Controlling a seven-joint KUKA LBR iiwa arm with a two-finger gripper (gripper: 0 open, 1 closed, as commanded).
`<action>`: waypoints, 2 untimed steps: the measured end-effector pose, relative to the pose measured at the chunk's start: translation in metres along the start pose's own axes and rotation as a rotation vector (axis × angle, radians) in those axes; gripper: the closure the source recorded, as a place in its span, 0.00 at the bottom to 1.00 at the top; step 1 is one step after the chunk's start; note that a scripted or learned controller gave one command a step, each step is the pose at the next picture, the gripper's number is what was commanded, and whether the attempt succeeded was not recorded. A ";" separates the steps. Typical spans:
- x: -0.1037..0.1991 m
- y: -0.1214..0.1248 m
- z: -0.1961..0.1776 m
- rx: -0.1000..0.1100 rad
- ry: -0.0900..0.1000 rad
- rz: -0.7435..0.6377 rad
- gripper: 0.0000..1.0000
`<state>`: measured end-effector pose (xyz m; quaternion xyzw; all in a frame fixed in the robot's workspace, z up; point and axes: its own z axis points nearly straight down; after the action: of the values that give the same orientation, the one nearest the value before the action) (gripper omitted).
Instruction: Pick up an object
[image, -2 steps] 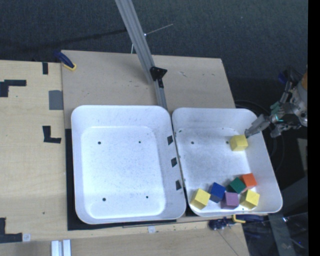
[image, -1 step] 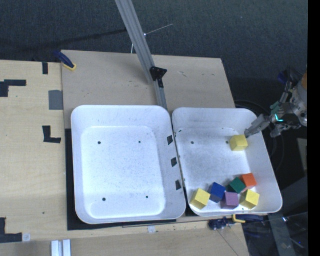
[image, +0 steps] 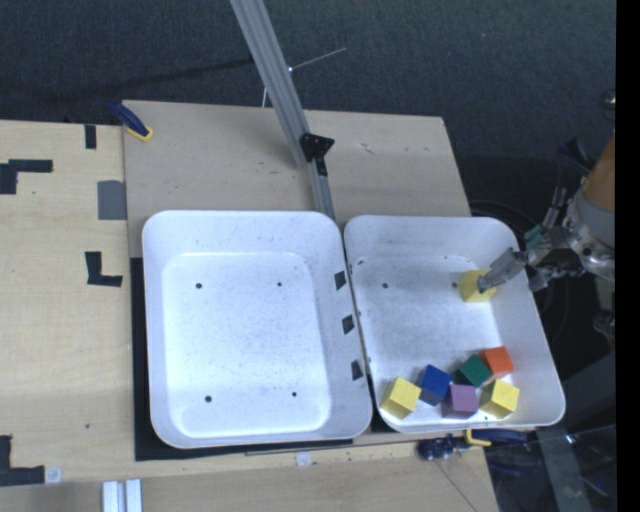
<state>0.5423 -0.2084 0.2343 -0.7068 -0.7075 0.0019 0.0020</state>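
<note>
While the arm (image: 600, 215) reaches in from the right edge, its gripper (image: 487, 283) sits low over the right bin (image: 420, 240), near that bin's right wall and toward its far half; a yellow block (image: 473, 287) shows at the fingertips, with the grey fingers (image: 503, 268) slanting down onto it, so the gripper appears to be pinching the block, though the far side of the grip is hidden; whether the block is lifted or rests on the bin floor cannot be told. Near the front right corner of the same bin lies a cluster of other blocks, packed close together: a yellow cube (image: 402, 396) at the left, a blue cube (image: 434, 383) just beside it, a purple cube (image: 462, 398) next along, a green cube (image: 474, 371) behind that, an orange cube (image: 497, 360) touching the green one, and a second yellow piece (image: 504, 397) at the right end. The left bin (image: 240, 230) stands just beside the right one, their rims touching along the middle; both rest on a pale wooden bench (image: 60, 300); a grey metal bar (image: 280, 80) slants across the bench behind the bins.
</note>
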 end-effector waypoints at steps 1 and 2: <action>0.005 -0.005 0.064 0.003 0.002 0.000 0.00; 0.011 0.001 0.111 0.001 0.001 -0.001 0.00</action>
<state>0.5427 -0.1975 0.1229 -0.7064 -0.7078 0.0018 0.0026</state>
